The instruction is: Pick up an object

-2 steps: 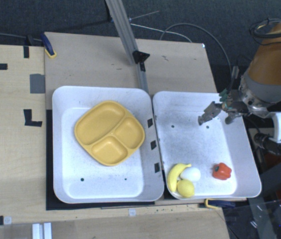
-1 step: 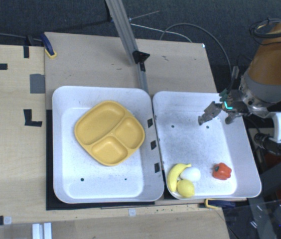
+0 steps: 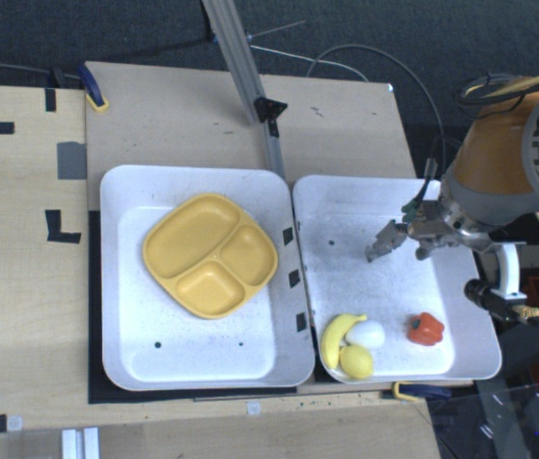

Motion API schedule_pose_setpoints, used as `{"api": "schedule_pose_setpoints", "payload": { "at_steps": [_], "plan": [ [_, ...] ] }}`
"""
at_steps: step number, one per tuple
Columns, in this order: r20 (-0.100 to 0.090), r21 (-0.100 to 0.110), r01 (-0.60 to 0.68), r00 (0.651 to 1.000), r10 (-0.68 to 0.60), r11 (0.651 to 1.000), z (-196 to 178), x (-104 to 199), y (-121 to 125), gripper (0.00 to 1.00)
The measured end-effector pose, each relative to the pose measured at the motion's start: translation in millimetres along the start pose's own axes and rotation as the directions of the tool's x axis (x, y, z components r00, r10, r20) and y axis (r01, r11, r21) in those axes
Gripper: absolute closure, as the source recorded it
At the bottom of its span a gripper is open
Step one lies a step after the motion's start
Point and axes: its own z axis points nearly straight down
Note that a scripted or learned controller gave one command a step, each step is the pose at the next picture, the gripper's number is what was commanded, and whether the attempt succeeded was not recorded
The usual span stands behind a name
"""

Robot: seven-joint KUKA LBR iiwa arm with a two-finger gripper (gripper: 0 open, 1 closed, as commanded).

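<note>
In the right bin (image 3: 346, 208), near its front edge, lie a yellow banana (image 3: 338, 332), a white egg-shaped object (image 3: 368, 334) and a yellow lemon (image 3: 356, 360), all packed close together. To their right, on its own, sits a small red pepper (image 3: 426, 329). My gripper (image 3: 398, 252) hangs over the middle of the right bin, behind these objects and apart from them. It is open, with nothing between its fingers.
The left bin (image 3: 126, 352) holds a yellow divided plate (image 3: 210, 254). A grey metal post (image 3: 236, 46) slants in from the top to the rim between the bins. A black cable (image 3: 422, 94) loops behind the right bin.
</note>
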Motion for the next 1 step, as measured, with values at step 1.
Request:
{"api": "schedule_pose_setpoints", "payload": {
  "at_steps": [1],
  "plan": [
    [0.001,-0.002,0.0,1.0,0.0,1.0,43.9,-1.7,-1.1,0.0]
  ]
}}
